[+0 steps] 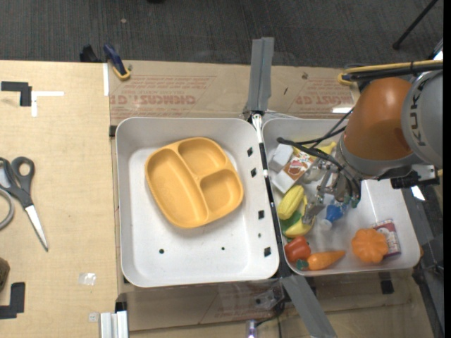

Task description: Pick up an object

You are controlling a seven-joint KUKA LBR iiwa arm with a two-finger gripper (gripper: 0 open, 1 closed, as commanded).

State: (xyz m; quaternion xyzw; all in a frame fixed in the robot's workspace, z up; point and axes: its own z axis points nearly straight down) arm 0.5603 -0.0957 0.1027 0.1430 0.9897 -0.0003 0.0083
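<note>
We see the gripper [325,197] low over the right bin [394,263], hanging below the orange band of the arm [380,129], which comes in from three o'clock. Its metal parts sit in a tangle of cable and toy colours, so we cannot tell how wide it stands or whether anything sits inside it.

The task names no particular object, so we judge by nearness. Closest is the yellow banana [291,201], just beside the gripper at about nine o'clock from it, with its long axis running roughly from one o'clock to seven o'clock. A small blue object [334,212], partly hidden, lies just under the gripper toward five o'clock. A printed packet [296,165] sits at eleven o'clock from the gripper.

Farther off, along the bin's near wall, lie a red pepper [297,248] and an orange carrot [325,260] at about seven and six o'clock, and a small orange pumpkin [371,245] at four o'clock, with a red carton [388,236] touching its far side.

In our judgement the move turns on that short offset toward nine o'clock: a close across the banana's narrow width would suit better than one along its length.

The left bin [141,259] holds a yellow divided plate [194,182], well apart from all this
</note>
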